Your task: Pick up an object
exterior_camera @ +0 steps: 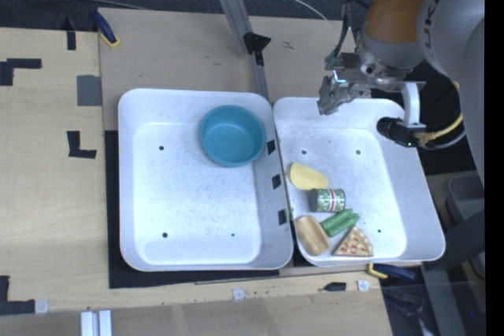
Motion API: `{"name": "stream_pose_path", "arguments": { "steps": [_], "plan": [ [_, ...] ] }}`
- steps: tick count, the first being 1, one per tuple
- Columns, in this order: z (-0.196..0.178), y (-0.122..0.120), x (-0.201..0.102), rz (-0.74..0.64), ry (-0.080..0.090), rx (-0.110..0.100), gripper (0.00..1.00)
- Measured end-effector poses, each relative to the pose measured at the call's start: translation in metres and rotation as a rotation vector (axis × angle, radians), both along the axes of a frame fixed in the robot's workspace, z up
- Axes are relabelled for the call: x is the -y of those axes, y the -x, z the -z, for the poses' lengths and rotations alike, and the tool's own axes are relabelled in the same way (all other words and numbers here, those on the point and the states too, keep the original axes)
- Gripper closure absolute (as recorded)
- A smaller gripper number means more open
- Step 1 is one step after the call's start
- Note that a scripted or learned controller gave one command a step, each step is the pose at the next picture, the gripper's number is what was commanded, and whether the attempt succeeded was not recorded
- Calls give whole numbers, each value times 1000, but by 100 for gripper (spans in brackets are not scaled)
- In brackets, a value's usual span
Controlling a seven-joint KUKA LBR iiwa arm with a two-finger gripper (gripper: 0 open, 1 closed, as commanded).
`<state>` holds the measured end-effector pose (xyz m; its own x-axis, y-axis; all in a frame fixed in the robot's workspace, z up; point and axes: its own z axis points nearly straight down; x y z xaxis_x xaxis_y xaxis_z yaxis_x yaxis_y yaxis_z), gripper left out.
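Note:
In the right bin (370,161) lie a yellow lemon-like piece (307,176), a small green can (327,200), a green vegetable (339,223), a bread roll (312,234) and a pizza slice (353,245), all clustered at its near left part. A blue bowl (231,135) rests at the back of the left bin (173,193). My gripper (332,101) hangs above the back edge of the right bin, well away from the food pieces, with nothing seen between its fingers.
A slanted metal pole (232,4) runs from the top down to the gap between the bins. Black clips line the divider (277,181). A cable loops beside the wrist at the right bin's back right corner (405,130).

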<state>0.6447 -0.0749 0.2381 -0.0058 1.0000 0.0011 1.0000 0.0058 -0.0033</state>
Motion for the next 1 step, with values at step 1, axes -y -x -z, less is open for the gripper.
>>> {"name": "stream_pose_path", "arguments": {
  "steps": [1],
  "plan": [
    [-7, 11, -56, -1, 0, 1, 100]
  ]
}}
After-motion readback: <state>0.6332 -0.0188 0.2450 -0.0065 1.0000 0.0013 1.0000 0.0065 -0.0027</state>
